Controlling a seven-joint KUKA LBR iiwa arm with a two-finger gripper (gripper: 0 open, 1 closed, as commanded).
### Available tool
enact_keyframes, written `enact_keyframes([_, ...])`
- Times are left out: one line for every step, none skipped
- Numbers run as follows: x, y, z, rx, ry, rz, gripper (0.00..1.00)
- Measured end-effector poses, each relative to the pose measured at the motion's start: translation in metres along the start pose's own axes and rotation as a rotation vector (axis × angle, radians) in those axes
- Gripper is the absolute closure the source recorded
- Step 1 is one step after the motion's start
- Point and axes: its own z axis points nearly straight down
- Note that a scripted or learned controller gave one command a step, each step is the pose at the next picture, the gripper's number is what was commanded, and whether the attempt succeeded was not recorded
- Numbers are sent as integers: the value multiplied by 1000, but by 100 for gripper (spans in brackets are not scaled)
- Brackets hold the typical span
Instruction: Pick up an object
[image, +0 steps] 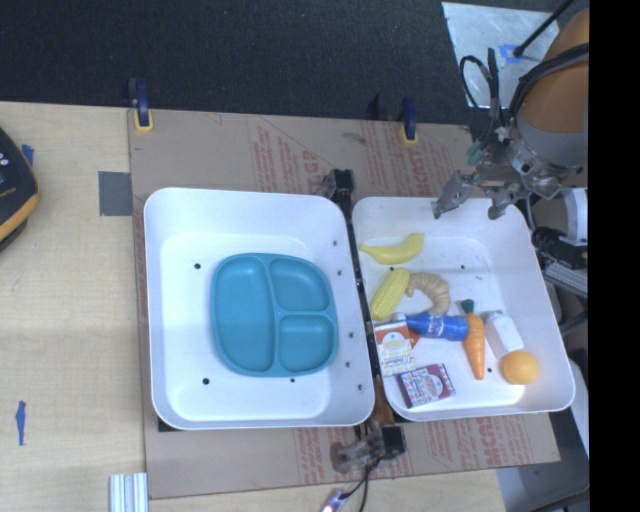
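From the overhead camera I saw the gripper (468, 201) hanging over the far edge of the right bin (545, 300), with its two fingers spread apart and nothing between them. One fingertip (440, 208) sat above the far left part of that bin and the other pointed toward its far right rim. The grey arm (545, 120) with its orange band reached in from the far right. All the objects lay in the right bin. A yellow banana (394, 248) rested nearest the gripper, just this side of it, toward the bin's left wall. Near it lay an ear of corn (389, 292), and a tan croissant-like piece (432, 290) touched the corn's right side. A blue bottle with a red cap (437, 326) lay across the middle, with an orange carrot (476, 347) just to its right and a white tube-shaped item (504, 332) beside the carrot. An orange fruit (519, 368) sat in the near right corner. Two small printed packets, a pale one (396, 350) and a red one (426, 384), lay along the near left part of the bin. The left bin (170, 300) held a blue divided plate (274, 313) at its centre. Both bins stood on a brown cardboard sheet (250, 150) clamped at the far edge of the bench.
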Motion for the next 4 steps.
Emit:
enact_keyframes([3, -70, 42, 2, 0, 0, 0])
enact_keyframes([36, -23, 128, 2, 0, 0, 0])
enact_keyframes([44, 2, 126, -2, 0, 1, 0])
enact_keyframes([-6, -68, 127, 0, -2, 1, 0])
